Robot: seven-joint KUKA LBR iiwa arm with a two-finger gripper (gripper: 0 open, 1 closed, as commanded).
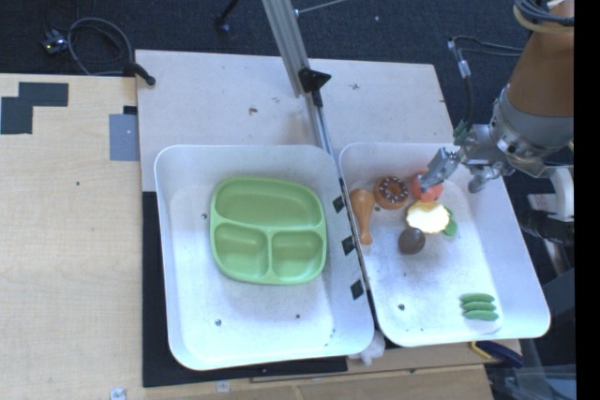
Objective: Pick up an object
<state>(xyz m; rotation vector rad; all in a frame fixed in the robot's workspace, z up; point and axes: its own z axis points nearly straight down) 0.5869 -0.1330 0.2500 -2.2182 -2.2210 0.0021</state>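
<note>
We see the pincer point(437, 171) low in the right bin point(525, 295), directly above a red toy point(429, 192) beside the doughnut point(391, 191); we cannot tell its state, nor whether it touches

Bench point(394, 98) bears left bin point(178, 295), right bin point(520, 295) side by side.

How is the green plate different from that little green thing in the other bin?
The plate is pale green; the small green thing is a darker, brighter green. The plate is far bigger, covering much of the left bin, while the small thing sits in the right bin's near corner. The plate has three compartments; the small thing looks like two stacked pods, too small to identify. Both lie flat, away from the claw.
</note>
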